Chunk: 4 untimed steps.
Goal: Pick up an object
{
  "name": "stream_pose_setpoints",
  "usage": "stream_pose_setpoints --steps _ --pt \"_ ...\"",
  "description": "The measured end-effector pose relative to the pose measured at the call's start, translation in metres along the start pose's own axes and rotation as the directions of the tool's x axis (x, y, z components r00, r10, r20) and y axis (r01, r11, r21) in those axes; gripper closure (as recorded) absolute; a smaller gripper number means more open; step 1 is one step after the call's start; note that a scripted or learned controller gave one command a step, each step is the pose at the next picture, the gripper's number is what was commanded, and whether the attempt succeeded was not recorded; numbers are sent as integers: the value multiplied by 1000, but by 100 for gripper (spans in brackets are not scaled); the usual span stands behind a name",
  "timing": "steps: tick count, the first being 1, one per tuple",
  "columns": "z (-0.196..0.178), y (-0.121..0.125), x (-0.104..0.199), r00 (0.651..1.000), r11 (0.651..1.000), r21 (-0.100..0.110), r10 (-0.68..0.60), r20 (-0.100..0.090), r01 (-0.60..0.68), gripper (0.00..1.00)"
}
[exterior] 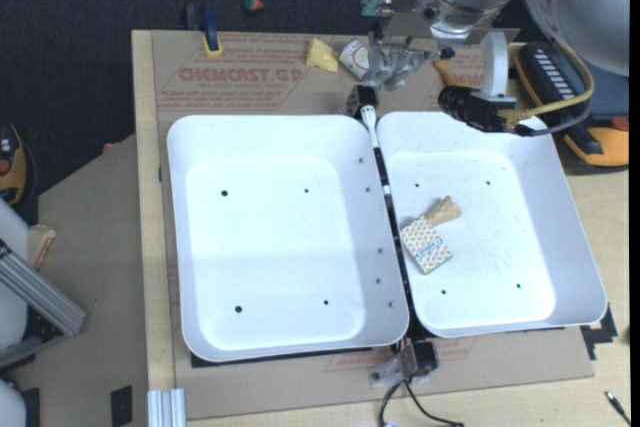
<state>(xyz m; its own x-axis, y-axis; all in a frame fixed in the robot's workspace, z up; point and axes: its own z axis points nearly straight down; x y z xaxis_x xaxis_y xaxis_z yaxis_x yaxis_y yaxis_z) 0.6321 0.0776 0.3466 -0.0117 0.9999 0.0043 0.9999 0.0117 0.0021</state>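
Note:
In the right bin [540, 215], close to its left wall, lies a small flat packet [426, 244] with a checkered print. A tan crumpled piece [443, 211] touches the packet's upper corner. My gripper [392, 68] hangs high above the bench, beyond the far edge of the bins and above the divide between them. Its fingers are open and hold nothing. It is well away from both objects, up and to their left in the view.
The left bin [270, 245] sits beside the right one. On the cardboard behind the bins lie a yellow scrap [322, 55], a white and red item [353, 57] and a blue clamp [208, 25]. A black cable fitting [478, 107] overhangs the right bin's far rim.

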Motion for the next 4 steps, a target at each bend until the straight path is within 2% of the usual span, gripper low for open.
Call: stream_pose_setpoints --steps 1,2,3,4 --pt "-200 20 44 1000 1000 -21 6 0 -6 100" --pt "-38 7 129 1000 1000 19 3 5 -3 100" --pt "-99 -14 62 1000 1000 -5 17 4 -17 100" --pt "-159 -85 129 1000 1000 -6 1 -2 -1 100"
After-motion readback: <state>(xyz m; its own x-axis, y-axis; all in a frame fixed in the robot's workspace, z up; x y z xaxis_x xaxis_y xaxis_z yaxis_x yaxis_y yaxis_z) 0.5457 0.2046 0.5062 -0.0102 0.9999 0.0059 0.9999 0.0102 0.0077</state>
